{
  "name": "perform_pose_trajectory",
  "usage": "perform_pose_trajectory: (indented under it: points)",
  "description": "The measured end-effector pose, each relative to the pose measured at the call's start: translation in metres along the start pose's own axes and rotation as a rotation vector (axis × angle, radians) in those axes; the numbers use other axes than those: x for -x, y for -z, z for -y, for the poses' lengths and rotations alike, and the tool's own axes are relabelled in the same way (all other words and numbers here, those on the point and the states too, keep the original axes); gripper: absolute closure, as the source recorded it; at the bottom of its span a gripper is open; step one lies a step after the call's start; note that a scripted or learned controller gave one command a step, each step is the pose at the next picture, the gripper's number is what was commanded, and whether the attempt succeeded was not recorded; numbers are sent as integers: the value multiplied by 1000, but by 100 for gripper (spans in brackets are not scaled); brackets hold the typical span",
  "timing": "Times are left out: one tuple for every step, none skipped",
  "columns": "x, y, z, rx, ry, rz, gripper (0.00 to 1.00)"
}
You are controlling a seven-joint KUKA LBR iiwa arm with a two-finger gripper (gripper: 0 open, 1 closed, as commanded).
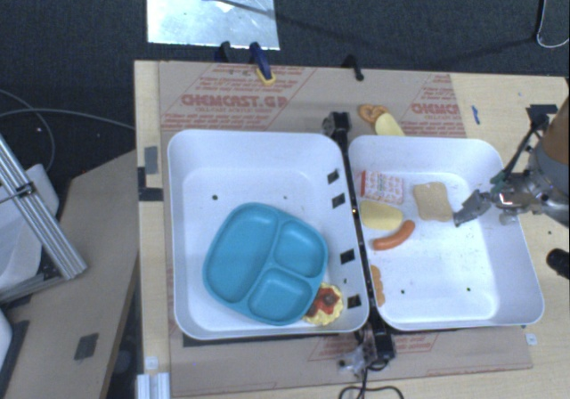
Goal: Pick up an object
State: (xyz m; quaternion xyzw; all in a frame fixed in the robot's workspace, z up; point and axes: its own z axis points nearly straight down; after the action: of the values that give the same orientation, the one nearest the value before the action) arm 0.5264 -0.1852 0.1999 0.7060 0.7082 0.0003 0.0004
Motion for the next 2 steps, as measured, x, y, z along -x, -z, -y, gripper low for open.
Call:
perform_pose_trajectory:
  points:
    - [-103, -103, -34, -6, 10, -6, 0]
    - [-95, -87, -34, 2, 0, 0, 100]
